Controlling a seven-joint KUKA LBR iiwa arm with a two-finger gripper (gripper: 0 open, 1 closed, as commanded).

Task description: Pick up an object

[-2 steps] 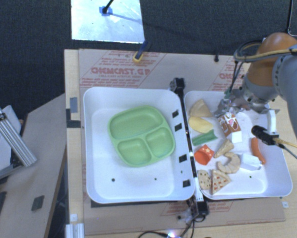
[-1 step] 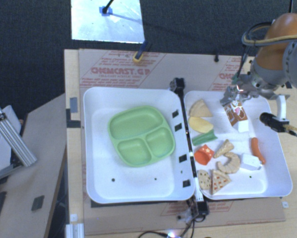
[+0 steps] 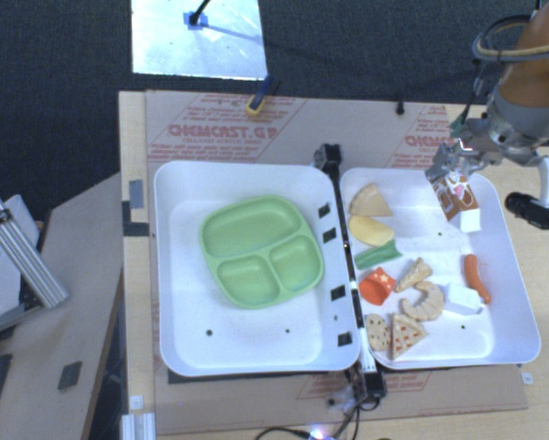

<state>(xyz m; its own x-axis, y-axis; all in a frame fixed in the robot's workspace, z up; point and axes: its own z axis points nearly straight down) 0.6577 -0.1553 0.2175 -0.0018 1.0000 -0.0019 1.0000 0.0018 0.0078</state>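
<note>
My gripper [image 3: 451, 166] hangs over the far right corner of the right bin [image 3: 510, 273], below the grey wrist with its orange band. Directly under it is a brown and white carton [image 3: 460, 203], tilted, with its upper end right at the gripper's tip. Whether the carton is gripped or just lying in the bin cannot be made out. Other pickable items lie in the same bin: a cheese wedge [image 3: 369, 201], a yellow piece [image 3: 370, 231], a green bean [image 3: 378, 254], a red pepper piece [image 3: 377, 286] and a sausage [image 3: 476, 277].
The left bin [image 3: 178, 246] holds a green divided plate [image 3: 260, 250]. More toy food lies near the right bin's front: a croissant [image 3: 423, 302], crackers [image 3: 378, 332], a pizza slice [image 3: 406, 335] and a white block [image 3: 463, 299]. A black divider [image 3: 345, 255] runs between the bins.
</note>
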